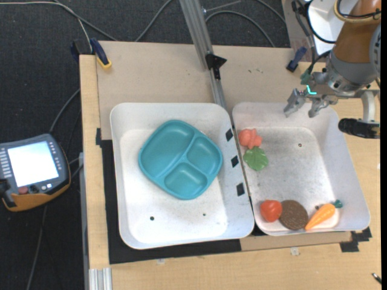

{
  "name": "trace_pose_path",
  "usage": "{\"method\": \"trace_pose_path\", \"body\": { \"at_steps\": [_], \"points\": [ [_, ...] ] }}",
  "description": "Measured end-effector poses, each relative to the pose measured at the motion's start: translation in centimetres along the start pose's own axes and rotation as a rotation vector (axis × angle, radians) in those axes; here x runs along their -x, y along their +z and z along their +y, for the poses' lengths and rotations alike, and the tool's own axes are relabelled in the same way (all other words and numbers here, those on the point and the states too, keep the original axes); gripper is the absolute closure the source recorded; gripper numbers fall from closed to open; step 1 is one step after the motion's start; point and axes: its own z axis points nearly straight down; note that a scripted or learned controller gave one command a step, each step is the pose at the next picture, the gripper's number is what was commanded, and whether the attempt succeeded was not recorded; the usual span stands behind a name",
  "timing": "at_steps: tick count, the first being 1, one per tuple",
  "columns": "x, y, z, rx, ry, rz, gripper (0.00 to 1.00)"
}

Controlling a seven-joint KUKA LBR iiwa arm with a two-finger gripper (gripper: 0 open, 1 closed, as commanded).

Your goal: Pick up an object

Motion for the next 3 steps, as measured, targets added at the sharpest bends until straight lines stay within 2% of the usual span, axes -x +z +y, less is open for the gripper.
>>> {"method": "trace_pose_path", "body": {
  "at_steps": [1,3],
  "points": [
    [0.0,-0.3,0.1,0.005,-0.001,-0.001,0.0],
    [-0.8,8.4,0.8,0.0,-0.002,0.0,0.0]
  ]
}}
